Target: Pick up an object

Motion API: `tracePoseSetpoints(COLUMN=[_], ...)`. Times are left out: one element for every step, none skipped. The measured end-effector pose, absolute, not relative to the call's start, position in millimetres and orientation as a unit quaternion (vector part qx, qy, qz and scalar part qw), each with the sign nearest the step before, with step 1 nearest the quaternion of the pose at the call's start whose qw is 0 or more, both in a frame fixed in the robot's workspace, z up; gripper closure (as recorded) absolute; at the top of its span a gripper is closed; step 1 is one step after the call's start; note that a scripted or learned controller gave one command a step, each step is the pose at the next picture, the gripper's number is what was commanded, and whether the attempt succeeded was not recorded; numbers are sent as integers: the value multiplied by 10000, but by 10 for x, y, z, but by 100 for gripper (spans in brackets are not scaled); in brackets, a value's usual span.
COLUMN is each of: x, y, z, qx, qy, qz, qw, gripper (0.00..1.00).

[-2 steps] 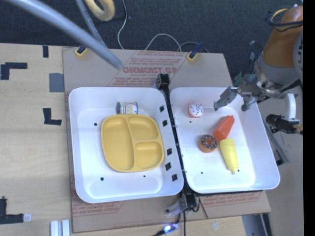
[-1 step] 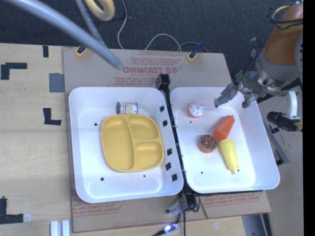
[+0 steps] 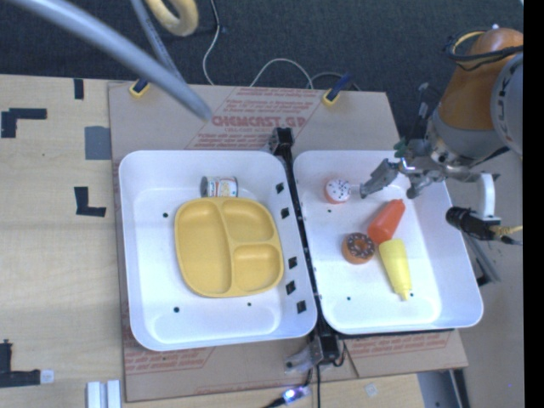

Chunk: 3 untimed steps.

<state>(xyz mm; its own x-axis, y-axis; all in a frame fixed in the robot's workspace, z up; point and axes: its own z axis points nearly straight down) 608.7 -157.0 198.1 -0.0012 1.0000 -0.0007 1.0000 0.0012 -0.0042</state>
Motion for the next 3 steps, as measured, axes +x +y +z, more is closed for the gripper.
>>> tracePoseSetpoints(x=[6016,6101,6105], y=[-1550,-1544,-1560], z=[1352,1085,1168], qx=[-7067,-7054,-7054], qy=[-7075,-7087,-7087], qz=[23,-71,-67], qw=[27,-108,-146], gripper=[0,0,100])
